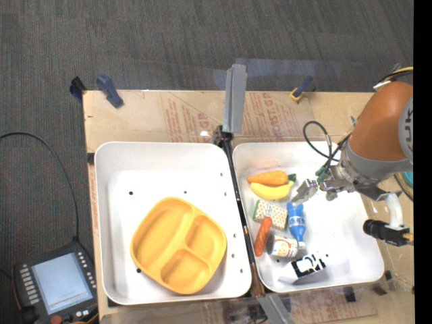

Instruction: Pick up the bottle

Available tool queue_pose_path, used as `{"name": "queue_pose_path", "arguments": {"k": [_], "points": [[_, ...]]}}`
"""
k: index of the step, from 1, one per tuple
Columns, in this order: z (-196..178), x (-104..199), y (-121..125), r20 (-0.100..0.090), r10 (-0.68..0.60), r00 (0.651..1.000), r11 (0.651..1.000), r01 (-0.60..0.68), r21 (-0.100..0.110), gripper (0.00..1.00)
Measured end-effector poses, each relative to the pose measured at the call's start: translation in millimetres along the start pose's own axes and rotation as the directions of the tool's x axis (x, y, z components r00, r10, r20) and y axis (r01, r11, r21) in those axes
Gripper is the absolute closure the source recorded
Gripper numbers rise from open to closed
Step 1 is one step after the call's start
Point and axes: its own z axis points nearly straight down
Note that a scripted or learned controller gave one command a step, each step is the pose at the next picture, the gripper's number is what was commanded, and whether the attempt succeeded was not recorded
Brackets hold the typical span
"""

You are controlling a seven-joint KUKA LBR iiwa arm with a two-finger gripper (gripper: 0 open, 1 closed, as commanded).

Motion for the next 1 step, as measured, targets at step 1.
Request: {"name": "queue_pose_path", "arguments": {"k": [1], "points": [[66.6,6.2,-6.0,0.001,0.116,0.993,0.993,-0.116,-0.009,0.0]]}}
